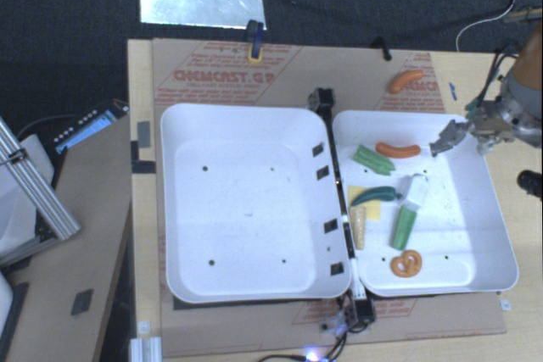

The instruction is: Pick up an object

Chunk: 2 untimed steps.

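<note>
The end effector [456,136] hangs over the upper right part of the right bin [492,208], reaching in from the right edge of the view, with the grey arm [522,102] behind it. Its fingers point down and to the left, toward the bin's contents; whether they are spread or closed cannot be told, and nothing is seen between them.

The nearest thing to the end effector is an orange sausage [398,151], lying flat on the bin floor just to its left. Touching the sausage's left end is a light green block [373,159]. Below these, near the bin's middle, lie a dark green curved piece [374,195] on a yellow square [366,201], a cream cone [360,226] beside the bin's left wall, and a green bottle [405,221] with a white cap, tilted, below and to the left of the end effector. A small pretzel [406,264] sits nearest the bin's front edge, well apart from the end effector.

A second sausage [406,81] rests outside the bins on the cardboard-covered tabletop [221,74], above the right bin. The left bin [246,199] lies alongside, joined to the right one by black clips.
</note>
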Motion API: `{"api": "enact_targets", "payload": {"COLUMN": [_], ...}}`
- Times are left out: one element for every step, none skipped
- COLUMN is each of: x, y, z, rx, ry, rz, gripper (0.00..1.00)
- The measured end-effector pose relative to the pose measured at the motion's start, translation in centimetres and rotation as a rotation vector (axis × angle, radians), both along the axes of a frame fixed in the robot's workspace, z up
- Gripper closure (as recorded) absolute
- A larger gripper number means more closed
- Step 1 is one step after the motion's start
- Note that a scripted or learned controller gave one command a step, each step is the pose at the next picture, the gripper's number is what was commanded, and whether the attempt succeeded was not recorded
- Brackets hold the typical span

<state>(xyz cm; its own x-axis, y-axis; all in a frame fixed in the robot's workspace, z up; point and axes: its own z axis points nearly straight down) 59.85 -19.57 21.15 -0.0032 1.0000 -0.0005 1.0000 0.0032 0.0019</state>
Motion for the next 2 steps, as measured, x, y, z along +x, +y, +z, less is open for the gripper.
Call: {"api": "enact_targets", "payload": {"x": [7.5, 7.3], "y": [6.5, 10.8], "z": [-11.7, -12.3], "rx": [0.000, -0.002], "ry": [-0.008, -0.007], "rz": [0.009, 0.003], "gripper": [0.00, 0.00]}}
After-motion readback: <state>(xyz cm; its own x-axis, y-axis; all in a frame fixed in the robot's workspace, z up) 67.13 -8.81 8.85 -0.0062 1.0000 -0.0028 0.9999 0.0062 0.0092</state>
